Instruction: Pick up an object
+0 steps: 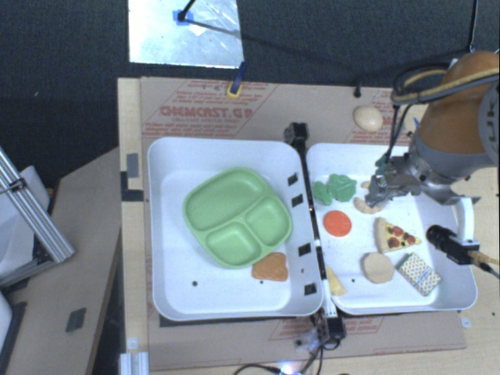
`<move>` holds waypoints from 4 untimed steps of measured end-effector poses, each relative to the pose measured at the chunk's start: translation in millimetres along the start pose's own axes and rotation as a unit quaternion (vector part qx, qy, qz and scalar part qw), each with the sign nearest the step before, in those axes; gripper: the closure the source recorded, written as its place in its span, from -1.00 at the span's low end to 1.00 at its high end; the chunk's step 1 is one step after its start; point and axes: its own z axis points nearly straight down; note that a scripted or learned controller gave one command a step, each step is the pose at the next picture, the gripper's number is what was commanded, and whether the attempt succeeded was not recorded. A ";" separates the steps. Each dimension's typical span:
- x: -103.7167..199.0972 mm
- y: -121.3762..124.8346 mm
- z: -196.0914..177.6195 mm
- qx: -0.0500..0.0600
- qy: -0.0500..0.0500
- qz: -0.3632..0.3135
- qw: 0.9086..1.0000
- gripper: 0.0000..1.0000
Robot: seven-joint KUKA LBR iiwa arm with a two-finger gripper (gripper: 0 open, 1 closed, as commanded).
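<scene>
My gripper (375, 194) hangs low over the right bin (461, 291), just above a small tan curved piece (362, 205). To its left lies a green leafy toy (336, 187), and below that a red-orange disc (337, 223). A pizza slice (395, 235), a beige round piece (378, 268), a blue-and-white checkered packet (417, 273) and a yellow wedge (334, 281) lie nearer the front of the bin. The fingertips are too small and dark to make out.
The left bin (168, 287) holds a green divided plate (237, 217) and an orange-brown cookie (270, 268). A beige egg-like ball (368, 118) rests on the board behind the right bin. A divider with black clips (305, 209) separates the bins.
</scene>
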 end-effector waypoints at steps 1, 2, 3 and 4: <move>48.2 17.6 -7.2 0.000 0.000 0.000 1.000 1.00; 100.0 19.7 7.4 0.001 0.000 0.000 1.000 1.00; 127.4 27.7 7.8 0.000 0.000 0.001 1.000 1.00; 130.0 34.4 -5.6 0.000 0.000 0.002 1.000 1.00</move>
